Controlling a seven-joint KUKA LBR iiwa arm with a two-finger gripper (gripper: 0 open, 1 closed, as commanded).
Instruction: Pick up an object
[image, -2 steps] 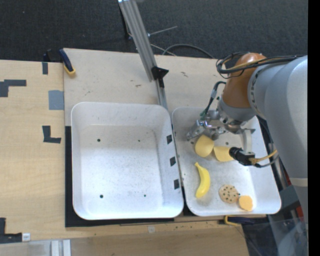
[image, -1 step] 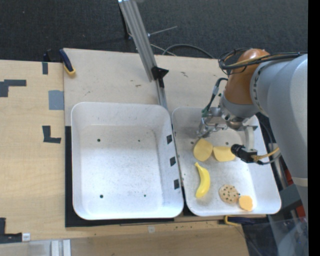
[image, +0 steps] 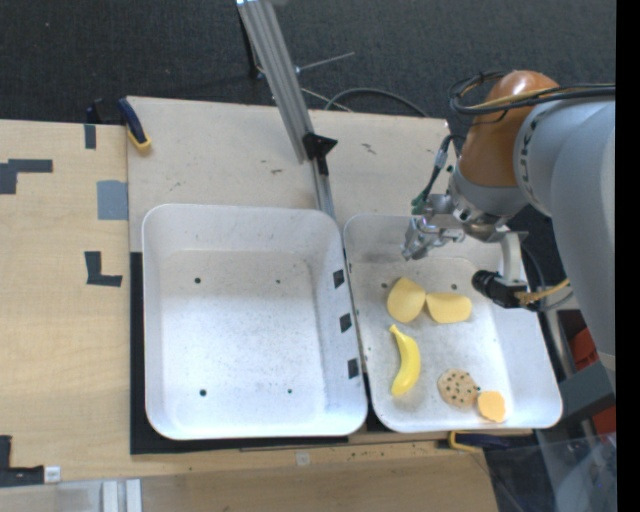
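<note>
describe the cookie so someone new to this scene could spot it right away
Look at the right-hand white bin, the one the arm reaches over. Near its front edge, right of the banana, lies the cookie. It is a flat tan disc with dark specks, the only speckled item; the orange piece touching it is plain.

Both bins (image: 250, 320) are looking like matt white plastic w/ dark specks. Bench (image: 60, 330) is showing pale wood grain, smooth. Pole (image: 280, 80) is gleaming like ribbed metal. Banana (image: 405, 362) is looking glossy, plastic-like. Cookie (image: 457, 387) is looking rough, speckled.
</note>
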